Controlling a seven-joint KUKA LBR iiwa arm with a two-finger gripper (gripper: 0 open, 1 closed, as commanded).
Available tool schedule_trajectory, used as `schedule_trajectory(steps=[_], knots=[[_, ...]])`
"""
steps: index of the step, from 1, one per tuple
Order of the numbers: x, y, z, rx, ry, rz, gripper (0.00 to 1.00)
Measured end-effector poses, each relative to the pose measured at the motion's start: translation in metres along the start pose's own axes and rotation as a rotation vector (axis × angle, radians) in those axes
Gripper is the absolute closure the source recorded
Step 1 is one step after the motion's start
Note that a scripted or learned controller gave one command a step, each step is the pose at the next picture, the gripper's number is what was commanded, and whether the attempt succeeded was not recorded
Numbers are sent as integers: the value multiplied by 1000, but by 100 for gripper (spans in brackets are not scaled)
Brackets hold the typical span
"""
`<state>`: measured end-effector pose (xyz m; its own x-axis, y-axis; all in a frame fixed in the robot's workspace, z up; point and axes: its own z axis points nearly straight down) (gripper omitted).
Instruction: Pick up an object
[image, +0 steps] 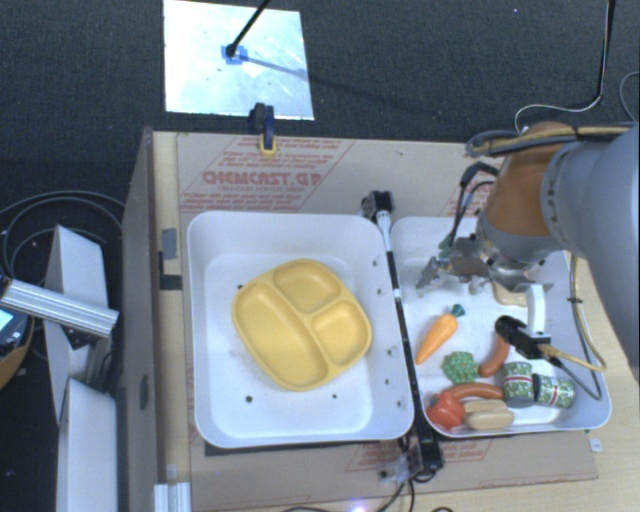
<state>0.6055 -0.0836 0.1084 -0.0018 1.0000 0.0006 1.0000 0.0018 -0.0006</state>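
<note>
- End effector (449, 278) hung low over the back-left part of the right bin (590, 415), just behind the toy carrot (437, 337); I could not tell from this slant whether it was released or clenched, and nothing showed as being grasped.
- Toy carrot, the nearest candidate for the pick, lay flat on the bin floor by the wall between the bins, green top toward the end effector and tip toward the front.
- Judged by its look, it was a hollow plastic toy: light, stiff, smooth and somewhat slippery, not fragile. It tapers, so a grip across the thick part just below the green top would probably slip less than one near the tip.
- Other toy food crowded the front of the right bin: one broccoli floret (460, 366) near the carrot tip, one orange-red sausage (495, 352), one green-and-white can (535, 388) on its side, one red tomato-like piece (447, 408) and one pale bun-like piece (487, 418), these packed close or touching.
- One yellow divided plate (300, 322) lay in the left bin (215, 300).
- Two white bins sat side by side on the desk (300, 165).
</note>
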Motion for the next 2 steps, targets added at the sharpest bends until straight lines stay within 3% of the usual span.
schedule_trajectory(steps=[1, 2], knots=[[-8, -47, 24, -1, -1, 1, 0], [0, -65, 24, 0, 0, 1, 0]])
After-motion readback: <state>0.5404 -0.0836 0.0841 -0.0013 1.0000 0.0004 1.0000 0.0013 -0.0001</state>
